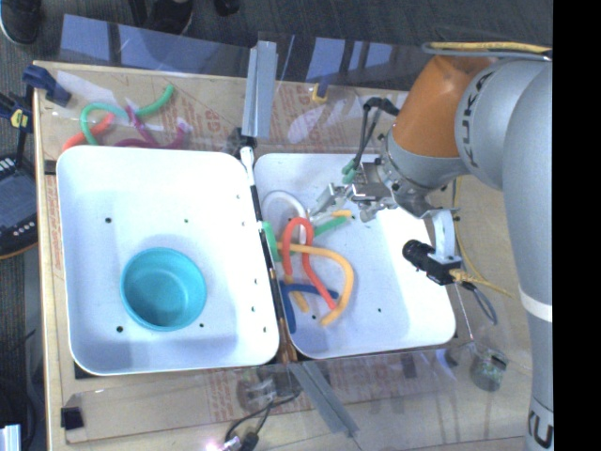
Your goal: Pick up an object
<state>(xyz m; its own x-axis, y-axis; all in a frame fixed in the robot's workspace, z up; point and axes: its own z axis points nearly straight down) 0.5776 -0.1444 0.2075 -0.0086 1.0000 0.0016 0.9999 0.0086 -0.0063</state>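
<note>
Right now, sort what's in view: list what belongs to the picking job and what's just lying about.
Belongs to the job:
- gripper, over the right bin
- red tube, orange tube, blue tube and green stick in that bin

Just lying about:
- blue bowl in the left bin
- loose tubes on the bench behind it

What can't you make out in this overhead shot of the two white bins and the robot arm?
- Camera view: whether the two-finger gripper holds anything; its metal parts blur into the clutter.
- Camera view: the lower ends of the orange bent tube and red bent tube, which overlap each other and a blue piece.
- Camera view: the far corner of the right white bin, covered by the grey arm.
</note>
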